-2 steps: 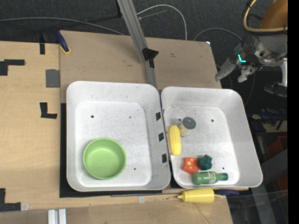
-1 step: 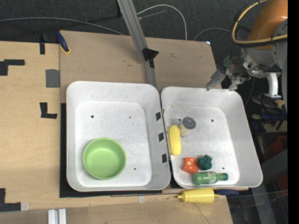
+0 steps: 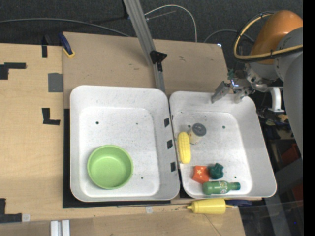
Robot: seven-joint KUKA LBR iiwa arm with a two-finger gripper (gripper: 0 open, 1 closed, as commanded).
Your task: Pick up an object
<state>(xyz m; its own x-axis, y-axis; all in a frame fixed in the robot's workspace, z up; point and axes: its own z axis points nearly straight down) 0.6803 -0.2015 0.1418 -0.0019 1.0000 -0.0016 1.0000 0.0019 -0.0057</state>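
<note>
The gripper [image 3: 227, 90] hovers over the right bin's [image 3: 256, 127] far rim, fingers slightly apart, nothing between them. Below it: one grey-capped jar [image 3: 196, 132], one corn cob [image 3: 184, 147] lying lengthwise near-to-far, one orange piece [image 3: 200, 174], one dark green piece [image 3: 216, 170], one green bottle [image 3: 221, 187] lying crosswise, cap rightward. One green bowl [image 3: 110, 166] sits in the left bin [image 3: 118, 95]. One yellow bottle [image 3: 209, 206] lies outside.

Looked down at a slant from above the bench [image 3: 113, 58], both bins [image 3: 118, 97] mid-frame, arm [image 3: 275, 38] entering at upper right.
</note>
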